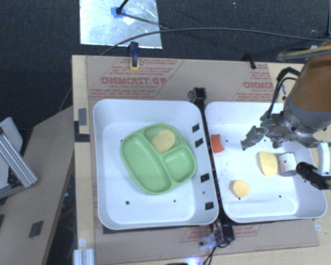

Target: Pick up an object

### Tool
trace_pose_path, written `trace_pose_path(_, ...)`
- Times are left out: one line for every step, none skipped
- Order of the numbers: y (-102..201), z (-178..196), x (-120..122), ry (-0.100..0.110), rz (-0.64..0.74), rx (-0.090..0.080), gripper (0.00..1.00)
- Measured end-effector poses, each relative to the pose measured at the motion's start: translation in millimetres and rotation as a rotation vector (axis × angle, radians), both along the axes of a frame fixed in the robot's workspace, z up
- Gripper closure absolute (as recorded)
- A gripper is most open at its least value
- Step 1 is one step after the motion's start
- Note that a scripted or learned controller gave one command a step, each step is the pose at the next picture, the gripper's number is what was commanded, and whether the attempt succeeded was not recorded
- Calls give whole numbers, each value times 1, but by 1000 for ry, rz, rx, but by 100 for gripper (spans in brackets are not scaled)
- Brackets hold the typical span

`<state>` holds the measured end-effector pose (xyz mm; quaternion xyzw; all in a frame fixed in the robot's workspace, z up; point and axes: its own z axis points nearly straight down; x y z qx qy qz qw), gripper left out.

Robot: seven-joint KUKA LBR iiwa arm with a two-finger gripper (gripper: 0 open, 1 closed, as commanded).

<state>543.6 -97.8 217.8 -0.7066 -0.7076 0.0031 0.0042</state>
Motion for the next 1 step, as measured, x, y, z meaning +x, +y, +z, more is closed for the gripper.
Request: trace_pose_path(0, 6, 3, -12, 2, -2, 0)
